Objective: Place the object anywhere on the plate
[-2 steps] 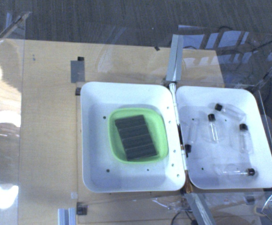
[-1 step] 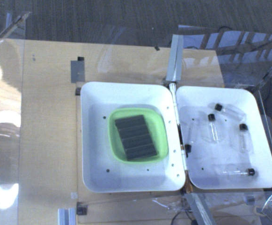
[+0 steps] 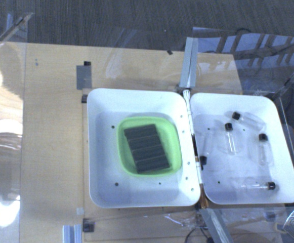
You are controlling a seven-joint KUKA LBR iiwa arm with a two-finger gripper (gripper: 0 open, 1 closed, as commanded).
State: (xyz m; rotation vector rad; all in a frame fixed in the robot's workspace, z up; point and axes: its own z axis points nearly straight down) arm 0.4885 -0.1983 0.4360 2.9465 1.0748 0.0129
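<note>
— Largest first?
— One wooden bench (image 3: 45, 151), pale, under a glare of light on its left side.

— On it?
— Two shallow white bins, side by side, rims touching along the middle. Left bin (image 3: 98, 186), right bin (image 3: 283, 176).

— Above that seam?
— One grey metal bar (image 3: 189, 65), running away from the bins toward the far edge of the bench.

— Inside the left bin?
— One green plate (image 3: 124, 140), squarish with rounded corners, sitting roughly in the bin's middle.

— And the object?
— One dark grey slab (image 3: 147, 148), ribbed across in bands, lying flat on the plate, turned at a slant to the plate's sides. Wholly within the green rim, green showing all round.

— Inside the right bin?
— Four clear vials, each with a black cap, lying scattered and apart from one another: one near the far side (image 3: 248, 119), one left of centre (image 3: 232, 142), one toward the right wall (image 3: 263, 152), one along the near side (image 3: 255, 185). Hard to make out against the white.

— Arm's pose?
— Cannot tell.

— Claw released, clenched, or grasping something?
— Cannot tell that either.
</note>
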